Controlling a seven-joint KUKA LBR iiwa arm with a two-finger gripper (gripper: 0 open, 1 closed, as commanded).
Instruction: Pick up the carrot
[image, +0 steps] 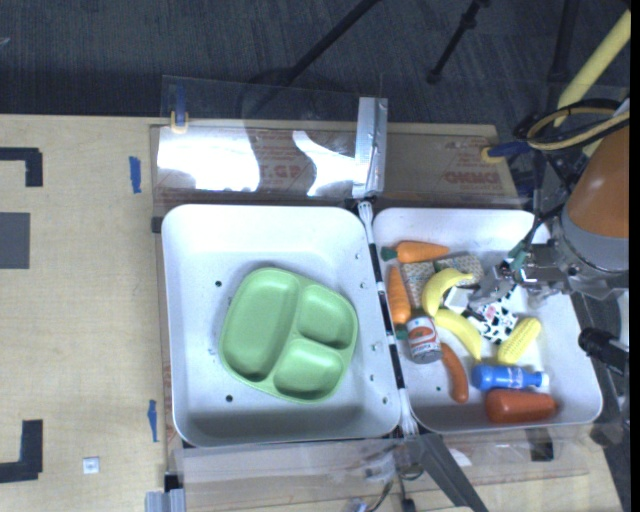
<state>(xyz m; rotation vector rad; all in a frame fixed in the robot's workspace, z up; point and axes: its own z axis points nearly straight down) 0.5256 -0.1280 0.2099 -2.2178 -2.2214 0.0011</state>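
carrot (422, 251) top-left of right bin (585, 395), long axis left-right | you'll find it left and slightly up from fingers (505, 272) | finger state: can't tell | banana (447, 300) between, near

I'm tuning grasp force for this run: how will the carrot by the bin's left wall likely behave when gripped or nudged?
The carrot looks like a smooth, tapered toy, so probably stiff and light. Its rounded shape may roll or slip out of a pinch. It lies along the right bin's wall beside the can, so a push may wedge rather than free it.
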